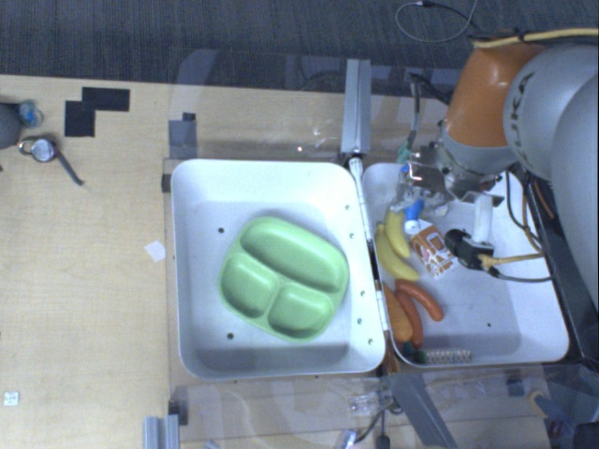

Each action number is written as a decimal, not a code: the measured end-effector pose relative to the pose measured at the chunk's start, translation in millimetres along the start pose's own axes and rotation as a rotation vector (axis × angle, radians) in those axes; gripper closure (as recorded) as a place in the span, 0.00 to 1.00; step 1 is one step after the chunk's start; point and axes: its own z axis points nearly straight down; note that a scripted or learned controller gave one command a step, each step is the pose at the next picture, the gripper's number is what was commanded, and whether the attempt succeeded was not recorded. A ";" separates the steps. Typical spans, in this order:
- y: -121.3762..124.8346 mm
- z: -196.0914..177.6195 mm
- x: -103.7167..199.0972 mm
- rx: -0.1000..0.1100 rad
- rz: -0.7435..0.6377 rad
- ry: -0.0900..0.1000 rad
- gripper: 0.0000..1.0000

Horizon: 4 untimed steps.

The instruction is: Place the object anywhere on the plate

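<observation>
A green plate (284, 278) with three compartments lies in the left white bin (197, 251). In the right bin (524, 325), along its left wall, lie a yellow banana (396, 249), an orange-and-white snack packet (432, 251), a red-orange sausage (421, 299) and an orange piece (401, 318). My gripper (414, 209) hangs low over the back left part of the right bin, just above the banana's far end, with a small blue-and-yellow thing beside it. The wrist hides the fingers.
A metal divider rail (356, 110) runs between the two bins at the back. Cables (505, 262) trail across the right bin's right side. Black tape marks (94, 108) and a small tool (42, 150) lie on the wooden bench at the left.
</observation>
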 end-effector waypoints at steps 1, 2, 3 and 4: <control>-25.7 -2.5 53.4 0.000 -0.132 0.000 1.00; -66.2 0.5 114.7 0.001 -0.004 -0.001 1.00; -66.0 0.4 114.3 0.001 -0.003 -0.001 0.00; -155.6 19.2 166.7 0.001 -0.154 -0.001 0.00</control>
